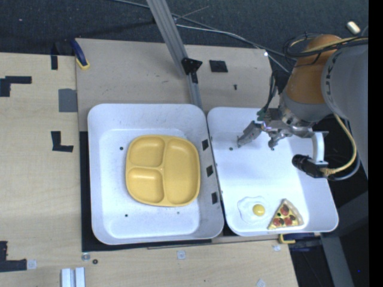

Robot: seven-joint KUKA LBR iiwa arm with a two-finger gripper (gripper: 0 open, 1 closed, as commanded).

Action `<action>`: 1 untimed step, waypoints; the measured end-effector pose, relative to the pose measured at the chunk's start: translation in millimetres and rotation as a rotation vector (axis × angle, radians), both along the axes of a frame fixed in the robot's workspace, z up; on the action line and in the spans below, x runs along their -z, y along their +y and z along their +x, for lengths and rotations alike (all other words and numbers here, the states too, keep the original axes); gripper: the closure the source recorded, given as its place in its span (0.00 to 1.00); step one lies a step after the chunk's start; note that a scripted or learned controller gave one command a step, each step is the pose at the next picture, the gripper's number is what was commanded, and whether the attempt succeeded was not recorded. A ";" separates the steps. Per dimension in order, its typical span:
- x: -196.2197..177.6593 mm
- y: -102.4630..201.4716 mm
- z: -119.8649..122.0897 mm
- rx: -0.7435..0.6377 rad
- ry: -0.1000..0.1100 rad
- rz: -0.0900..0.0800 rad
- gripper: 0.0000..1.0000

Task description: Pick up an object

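Big yellow plate (163,170) with three compartments sits alone in the left bin (99,160), well apart from the action. Over in the right bin (239,166), the gripper (260,137) hovers near the far end, fingers spread apart, nothing between them. Down at the near edge lie the pizza slice (285,214) and, just beside it, the fried egg (253,208). Both look like light, stiff toys, flat and probably slippery, so I'd pinch the pizza across its raised crust. No brands or writing legible anywhere.
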State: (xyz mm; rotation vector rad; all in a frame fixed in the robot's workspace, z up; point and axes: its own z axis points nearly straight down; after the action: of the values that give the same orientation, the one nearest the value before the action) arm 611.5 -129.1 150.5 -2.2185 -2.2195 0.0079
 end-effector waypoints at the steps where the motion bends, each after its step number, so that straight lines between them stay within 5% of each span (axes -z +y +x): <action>1: 48.2 -8.1 0.0 0.000 0.000 0.000 0.00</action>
State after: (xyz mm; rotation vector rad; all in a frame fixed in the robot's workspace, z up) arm 611.5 -137.2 102.3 -2.2186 -2.2193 0.0081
